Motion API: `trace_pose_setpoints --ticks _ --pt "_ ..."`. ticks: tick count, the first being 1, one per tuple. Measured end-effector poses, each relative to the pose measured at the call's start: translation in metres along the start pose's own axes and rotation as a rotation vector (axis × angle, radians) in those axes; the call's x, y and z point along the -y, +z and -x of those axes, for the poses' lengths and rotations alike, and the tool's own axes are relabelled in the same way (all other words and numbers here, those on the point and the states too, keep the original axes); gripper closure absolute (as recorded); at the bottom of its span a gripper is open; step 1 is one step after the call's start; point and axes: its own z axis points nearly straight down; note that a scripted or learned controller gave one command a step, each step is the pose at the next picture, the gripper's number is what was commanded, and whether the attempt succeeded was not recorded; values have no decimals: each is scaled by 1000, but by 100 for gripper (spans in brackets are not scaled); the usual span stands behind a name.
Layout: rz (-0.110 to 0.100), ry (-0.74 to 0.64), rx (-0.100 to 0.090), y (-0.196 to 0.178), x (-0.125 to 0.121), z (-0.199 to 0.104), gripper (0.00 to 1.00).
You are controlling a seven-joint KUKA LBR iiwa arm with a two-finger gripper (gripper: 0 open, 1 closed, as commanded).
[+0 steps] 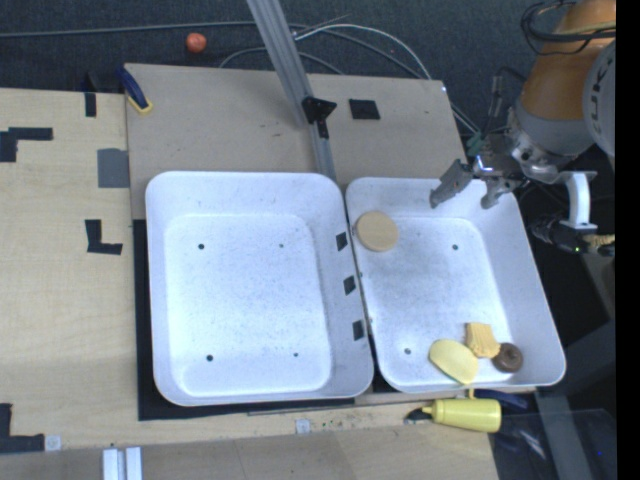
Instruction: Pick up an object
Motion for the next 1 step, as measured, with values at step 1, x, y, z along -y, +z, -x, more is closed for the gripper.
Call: trace_pose_setpoints --ticks 1 --pt "3 -1 0 141 -9 -40 0"
